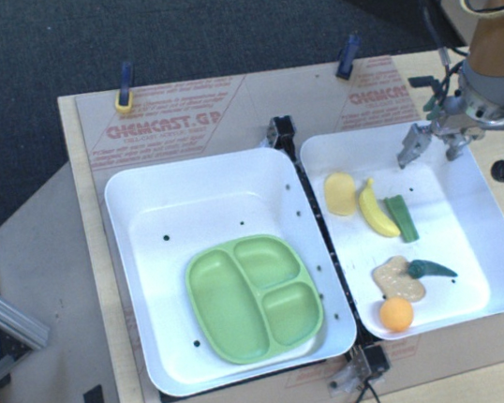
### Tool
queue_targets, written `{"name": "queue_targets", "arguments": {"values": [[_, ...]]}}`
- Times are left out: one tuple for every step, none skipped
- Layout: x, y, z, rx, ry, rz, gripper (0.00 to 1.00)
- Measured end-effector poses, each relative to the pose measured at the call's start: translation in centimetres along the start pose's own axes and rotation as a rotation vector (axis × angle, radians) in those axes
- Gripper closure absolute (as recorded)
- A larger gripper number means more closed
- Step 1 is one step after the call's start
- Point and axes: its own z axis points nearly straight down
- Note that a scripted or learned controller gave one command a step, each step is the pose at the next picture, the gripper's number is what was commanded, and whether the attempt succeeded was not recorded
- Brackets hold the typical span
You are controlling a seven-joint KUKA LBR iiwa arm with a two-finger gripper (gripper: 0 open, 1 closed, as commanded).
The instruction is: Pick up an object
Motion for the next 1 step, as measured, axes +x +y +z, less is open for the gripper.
{"name": "queue_targets", "arguments": {"values": [[-0.20, -1.07, 5.47, 0.000, 0.000, 0.001, 0.00]]}}
